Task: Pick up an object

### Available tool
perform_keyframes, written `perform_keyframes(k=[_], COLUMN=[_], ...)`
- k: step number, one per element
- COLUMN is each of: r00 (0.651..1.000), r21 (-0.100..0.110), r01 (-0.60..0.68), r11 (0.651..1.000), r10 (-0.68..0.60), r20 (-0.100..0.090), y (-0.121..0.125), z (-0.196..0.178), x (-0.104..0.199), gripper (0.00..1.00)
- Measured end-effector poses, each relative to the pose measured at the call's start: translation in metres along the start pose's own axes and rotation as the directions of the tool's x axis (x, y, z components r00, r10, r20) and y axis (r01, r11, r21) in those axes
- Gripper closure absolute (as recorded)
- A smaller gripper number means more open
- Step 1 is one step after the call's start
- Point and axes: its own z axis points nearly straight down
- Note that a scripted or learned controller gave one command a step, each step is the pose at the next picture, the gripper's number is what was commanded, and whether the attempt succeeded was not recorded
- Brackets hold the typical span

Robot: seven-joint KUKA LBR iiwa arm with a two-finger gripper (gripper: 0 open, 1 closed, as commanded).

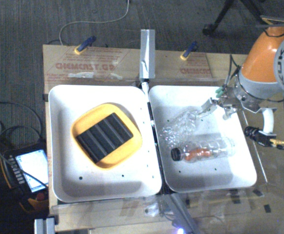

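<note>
The left bin holds a yellow tray with a black ribbed insert, lying at a slant near the bin's middle. In the right bin a crumpled clear plastic piece lies toward the dividing wall, and just below it a clear bottle with a dark cap rests on its side, its cap end pointing left and something orange showing inside it. At the bin's upper right the gripper hangs over the rim area, apart from the bottle, and how far its pincer stands open cannot be told from this view; nothing is seen held in it.
</note>
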Motion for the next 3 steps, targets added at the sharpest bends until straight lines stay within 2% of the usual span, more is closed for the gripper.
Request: perform_keyframes(k=[1, 2, 3], r00=[1.000, 0.996, 0.997], r21=[0.001, -0.009, -0.017], r01=[-0.028, -0.084, -0.083], r11=[1.000, 0.996, 0.996], r10=[0.028, 0.084, 0.083], r20=[0.000, -0.005, -0.002], y=[-0.063, -0.061, -0.058], z=[0.085, 0.106, 0.095], x=[-0.033, -0.039, -0.039], gripper=[0.00, 0.00, 1.00])
